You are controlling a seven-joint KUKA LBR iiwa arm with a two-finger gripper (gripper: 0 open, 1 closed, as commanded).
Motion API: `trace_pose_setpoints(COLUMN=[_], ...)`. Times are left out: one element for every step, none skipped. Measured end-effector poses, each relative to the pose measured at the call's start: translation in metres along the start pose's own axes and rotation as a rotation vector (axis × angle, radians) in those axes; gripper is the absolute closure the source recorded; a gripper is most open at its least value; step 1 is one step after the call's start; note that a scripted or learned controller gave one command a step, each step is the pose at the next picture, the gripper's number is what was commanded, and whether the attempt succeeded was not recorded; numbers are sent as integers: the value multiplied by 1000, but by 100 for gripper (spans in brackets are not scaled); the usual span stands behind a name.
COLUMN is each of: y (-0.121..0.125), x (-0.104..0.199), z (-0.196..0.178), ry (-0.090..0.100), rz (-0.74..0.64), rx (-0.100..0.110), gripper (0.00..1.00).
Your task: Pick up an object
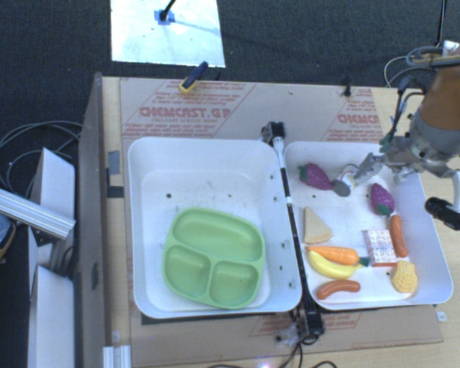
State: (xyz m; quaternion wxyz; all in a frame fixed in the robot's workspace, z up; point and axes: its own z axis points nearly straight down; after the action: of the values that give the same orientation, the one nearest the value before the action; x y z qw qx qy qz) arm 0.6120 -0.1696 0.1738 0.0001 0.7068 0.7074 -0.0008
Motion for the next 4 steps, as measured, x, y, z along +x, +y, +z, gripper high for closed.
trace_pose_setpoints(y=[-6, 40, 33, 33], x=[-14, 23, 7, 6], z=[67, 45, 89, 79], ry=[-8, 1, 1, 1], rz=[-3, -3, -1, -3], rx=[-23, -6, -2, 0], gripper=[0, 0, 0, 100])
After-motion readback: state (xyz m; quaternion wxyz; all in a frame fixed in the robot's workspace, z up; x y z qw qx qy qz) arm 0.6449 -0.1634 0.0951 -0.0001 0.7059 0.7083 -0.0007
